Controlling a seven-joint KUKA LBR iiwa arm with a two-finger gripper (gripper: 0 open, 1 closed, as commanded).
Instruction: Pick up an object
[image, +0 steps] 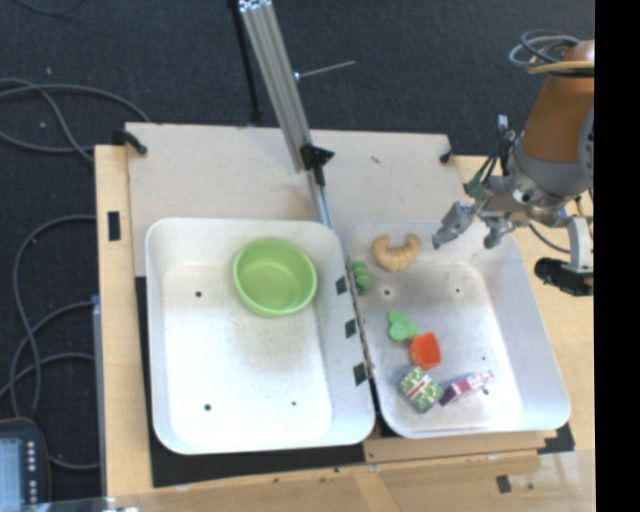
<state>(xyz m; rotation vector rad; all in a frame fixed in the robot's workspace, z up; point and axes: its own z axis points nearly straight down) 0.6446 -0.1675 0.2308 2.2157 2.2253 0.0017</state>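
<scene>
My gripper (471, 231) hangs over the far right corner of the right bin (520, 320), its two fingers spread open with nothing between them. To its left, near the bin's back edge, lies a tan curved piece (396, 251). Further forward in the same bin are a small green piece (401, 325), an orange block (426, 350), a green patterned block (418, 388) and a purple and white object (466, 385). Another small green piece (360, 277) sits by the divider.
A green bowl (275, 276) stands in the back of the left bin (200, 400). A slanted metal pole (285, 95) rises from the bench behind the bins. Cables lie on the dark floor at left.
</scene>
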